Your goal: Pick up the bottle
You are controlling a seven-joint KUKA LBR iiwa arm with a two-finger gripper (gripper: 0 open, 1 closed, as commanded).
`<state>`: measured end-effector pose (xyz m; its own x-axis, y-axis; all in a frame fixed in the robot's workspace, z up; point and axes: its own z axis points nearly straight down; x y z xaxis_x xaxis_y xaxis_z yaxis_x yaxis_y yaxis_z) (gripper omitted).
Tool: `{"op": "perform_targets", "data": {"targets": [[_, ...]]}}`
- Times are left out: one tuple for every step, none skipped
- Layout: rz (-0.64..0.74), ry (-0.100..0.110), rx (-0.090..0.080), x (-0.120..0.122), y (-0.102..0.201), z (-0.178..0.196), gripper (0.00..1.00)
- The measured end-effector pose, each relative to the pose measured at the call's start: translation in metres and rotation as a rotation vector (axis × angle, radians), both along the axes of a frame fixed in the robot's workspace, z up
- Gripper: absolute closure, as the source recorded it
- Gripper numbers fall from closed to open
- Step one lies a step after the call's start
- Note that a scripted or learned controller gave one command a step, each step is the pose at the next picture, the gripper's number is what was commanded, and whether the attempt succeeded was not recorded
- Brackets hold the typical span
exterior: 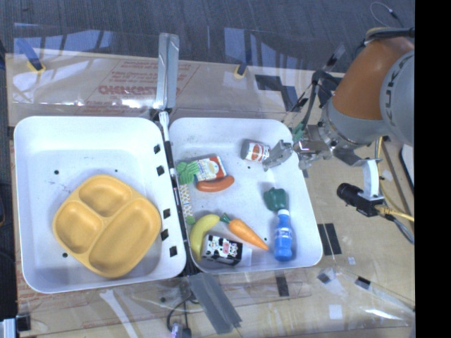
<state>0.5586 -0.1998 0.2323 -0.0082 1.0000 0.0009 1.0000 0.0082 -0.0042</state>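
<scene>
Looking down at a slant on a table of pale wood under clear plastic sheeting, black tape bits stuck here and there, dark ribbed floor beyond the far edge. Two shallow white bins side by side: left bin holding a yellow divided plate, right bin holding the clutter. Blue bottle lying in the right bin near the front right corner, white cap end toward the far side, touching or just short of a dark green object. Orange carrot just left of the bottle, banana and a black-and-white carton at the front edge, sausage and a green-and-red packet nearer the divider, small can toward the far right. Grey arm with orange band reaching in from the right, cables trailing. Tool hovering over the right bin's far right side, just beside the can, well apart from the bottle; nothing seen between the fingers, opening cannot be told from this angle.
</scene>
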Motion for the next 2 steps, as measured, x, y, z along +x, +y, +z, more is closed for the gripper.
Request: {"op": "perform_targets", "data": {"targets": [[-0.204,0.001,0.0,-0.06,-0.01,-0.089,0.0],[-0.175,0.0,0.0,-0.073,-0.003,-0.139,0.0]]}}
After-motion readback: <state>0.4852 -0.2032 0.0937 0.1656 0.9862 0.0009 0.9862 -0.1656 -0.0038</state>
